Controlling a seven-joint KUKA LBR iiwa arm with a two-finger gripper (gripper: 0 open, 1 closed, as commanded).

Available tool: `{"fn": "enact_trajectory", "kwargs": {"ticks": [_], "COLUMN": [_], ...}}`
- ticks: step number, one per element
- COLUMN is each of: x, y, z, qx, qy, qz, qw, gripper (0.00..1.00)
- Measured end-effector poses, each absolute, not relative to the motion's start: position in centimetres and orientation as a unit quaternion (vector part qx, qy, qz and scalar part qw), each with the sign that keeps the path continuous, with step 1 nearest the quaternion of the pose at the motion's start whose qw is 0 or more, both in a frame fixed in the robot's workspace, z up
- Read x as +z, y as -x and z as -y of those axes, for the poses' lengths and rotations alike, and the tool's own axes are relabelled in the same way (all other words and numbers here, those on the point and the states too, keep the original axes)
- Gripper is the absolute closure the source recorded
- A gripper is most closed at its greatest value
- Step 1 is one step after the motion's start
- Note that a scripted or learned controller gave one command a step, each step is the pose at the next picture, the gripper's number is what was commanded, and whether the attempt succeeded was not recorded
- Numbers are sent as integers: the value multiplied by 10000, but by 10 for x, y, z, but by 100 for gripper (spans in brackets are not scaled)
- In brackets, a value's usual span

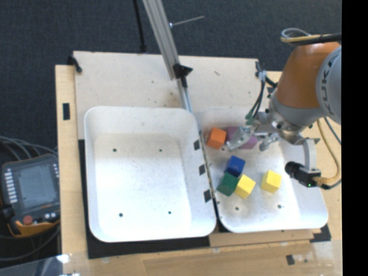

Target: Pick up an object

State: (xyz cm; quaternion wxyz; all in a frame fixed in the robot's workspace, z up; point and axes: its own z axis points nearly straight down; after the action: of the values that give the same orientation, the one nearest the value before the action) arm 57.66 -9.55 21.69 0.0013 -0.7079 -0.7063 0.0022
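The right bin (305,211) holds several small blocks. An orange cube (217,137) lies at its far left, with a purple block (238,134) just to its right. Nearer the front are a blue cube (234,165), a green cube (227,184) and two yellow cubes (245,186) (271,181). My gripper (248,145) hangs low over the purple block's right side and stands open. One finger crosses the block and hides part of it. Nothing is lifted.
The left bin (92,171) sits beside the right one, their walls touching at the middle. A slanted metal pole (164,36) rises from the bench behind the bins. A teach pendant (31,188) lies off the bench at the left.
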Motion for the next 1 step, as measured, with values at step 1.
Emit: {"fn": "enact_trajectory", "kwargs": {"ticks": [1], "x": [153], "y": [-574], "z": [96], "qx": [25], "qy": [7078], "qz": [7064], "qw": [15], "gripper": [0]}}
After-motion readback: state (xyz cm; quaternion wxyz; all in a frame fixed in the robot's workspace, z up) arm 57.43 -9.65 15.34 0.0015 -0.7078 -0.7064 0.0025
